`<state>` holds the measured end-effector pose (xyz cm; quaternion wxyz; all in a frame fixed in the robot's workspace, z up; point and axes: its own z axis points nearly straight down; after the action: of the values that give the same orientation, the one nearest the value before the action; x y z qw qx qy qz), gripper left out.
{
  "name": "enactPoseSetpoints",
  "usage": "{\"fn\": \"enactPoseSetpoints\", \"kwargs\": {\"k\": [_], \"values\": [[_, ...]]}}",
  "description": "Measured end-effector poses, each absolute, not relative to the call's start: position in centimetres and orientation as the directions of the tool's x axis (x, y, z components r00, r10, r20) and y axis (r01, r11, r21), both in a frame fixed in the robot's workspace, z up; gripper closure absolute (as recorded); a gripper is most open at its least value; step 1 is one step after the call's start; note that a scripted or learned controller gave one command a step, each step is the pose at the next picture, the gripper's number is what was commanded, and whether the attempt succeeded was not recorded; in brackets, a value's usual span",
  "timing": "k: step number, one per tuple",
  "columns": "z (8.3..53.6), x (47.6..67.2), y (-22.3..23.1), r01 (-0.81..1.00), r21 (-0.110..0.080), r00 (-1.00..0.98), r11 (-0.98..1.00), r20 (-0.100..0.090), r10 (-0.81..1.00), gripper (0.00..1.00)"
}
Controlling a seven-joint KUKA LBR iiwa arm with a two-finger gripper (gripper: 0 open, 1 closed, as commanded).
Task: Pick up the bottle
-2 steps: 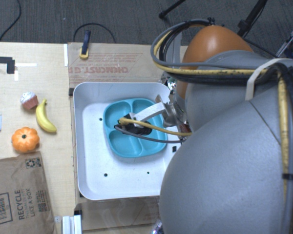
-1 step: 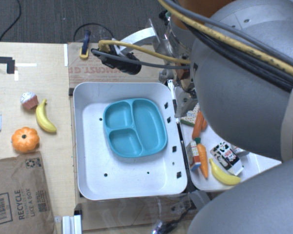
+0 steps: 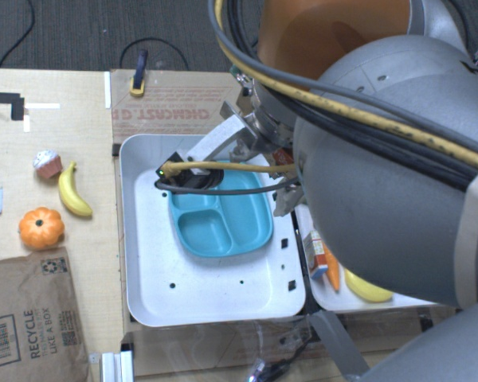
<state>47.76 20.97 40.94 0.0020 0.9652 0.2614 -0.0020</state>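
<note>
Wooden desk (image 3: 32, 102), left of frame: cupcake (image 3: 47, 164), banana (image 3: 73, 191), small pumpkin (image 3: 41, 228). Centre: white bin (image 3: 215, 297) holding blue divided tray (image 3: 221, 217). Grey arm (image 3: 382, 173) fills the right, covering its claw; claw state cannot be told. Lower right, second bin (image 3: 334, 301): orange-and-white bottle (image 3: 320, 259), touching a yellow banana-like piece (image 3: 368, 288).

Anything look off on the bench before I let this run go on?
Yes. A banana, a pumpkin and a cupcake lie on the bench left of the bins, outside either one. In the left bin, the blue tray sits askew to the bin walls. I can't make out a bottle.
</note>
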Motion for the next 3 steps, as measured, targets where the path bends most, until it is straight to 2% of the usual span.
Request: {"fn": "enactPoseSetpoints", "kwargs": {"k": [1,2,3], "values": [[18.8,47.8,22.8,0.466,0.001,0.885,-0.885,-0.006,0.466,0.00],[9.1,47.6,18.0,0.353,0.000,0.935,-0.936,-0.007,0.353,0.00],[13.1,47.7,10.9,0.450,-0.002,0.893,-0.893,-0.006,0.450,0.00]]}}
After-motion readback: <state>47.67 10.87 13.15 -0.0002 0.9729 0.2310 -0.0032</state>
